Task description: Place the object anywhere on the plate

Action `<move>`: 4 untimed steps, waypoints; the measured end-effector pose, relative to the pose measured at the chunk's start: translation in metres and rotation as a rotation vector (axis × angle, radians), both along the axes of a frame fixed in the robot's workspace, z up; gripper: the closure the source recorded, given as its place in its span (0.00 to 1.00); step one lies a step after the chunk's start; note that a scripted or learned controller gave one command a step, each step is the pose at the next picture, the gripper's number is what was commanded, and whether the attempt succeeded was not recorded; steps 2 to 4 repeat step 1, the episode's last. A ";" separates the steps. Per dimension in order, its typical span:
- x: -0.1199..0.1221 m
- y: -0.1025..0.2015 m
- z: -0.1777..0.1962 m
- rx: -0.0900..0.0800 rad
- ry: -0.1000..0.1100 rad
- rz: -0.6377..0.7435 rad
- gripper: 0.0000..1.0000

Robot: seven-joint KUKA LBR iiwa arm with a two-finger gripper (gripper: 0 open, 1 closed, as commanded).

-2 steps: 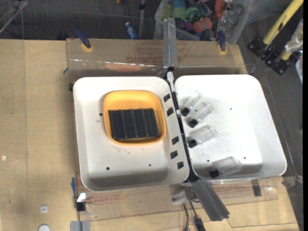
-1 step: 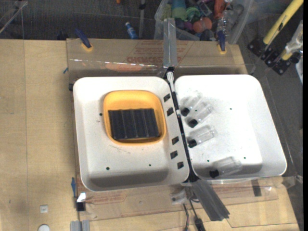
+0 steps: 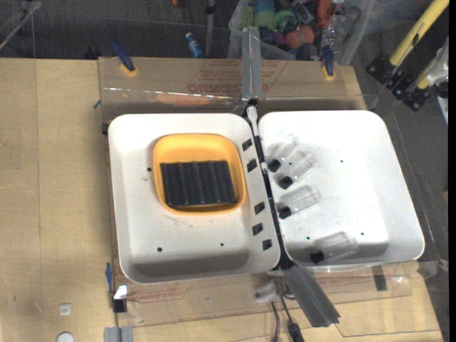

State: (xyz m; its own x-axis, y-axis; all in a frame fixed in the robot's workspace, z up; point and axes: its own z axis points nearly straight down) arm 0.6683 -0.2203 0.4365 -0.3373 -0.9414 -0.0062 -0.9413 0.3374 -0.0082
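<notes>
Plate (image 3: 162, 147) carries a dark ridged block (image 3: 197, 184), approx. centred. Clear vials (image 3: 303, 199) lie right of plate; next prob. needs grasping one.

Fixed above the wooden bench (image 3: 43, 191), looking down at a slant from its near edge. Far enough to frame both shallow white bins (image 3: 185, 262), with cluttered floor beyond the bench's far edge.

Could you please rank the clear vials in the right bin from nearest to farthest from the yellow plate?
1. Upper pair of vials, at the back; too close to separate.
2. Middle vial, just in front of them.
3. Lowest vial, at the front.
</notes>
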 end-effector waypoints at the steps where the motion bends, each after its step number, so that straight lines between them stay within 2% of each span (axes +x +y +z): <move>1: 0.000 0.000 0.000 -0.003 0.000 0.386 1.00; 4: 0.000 0.000 0.000 -0.003 0.000 0.386 1.00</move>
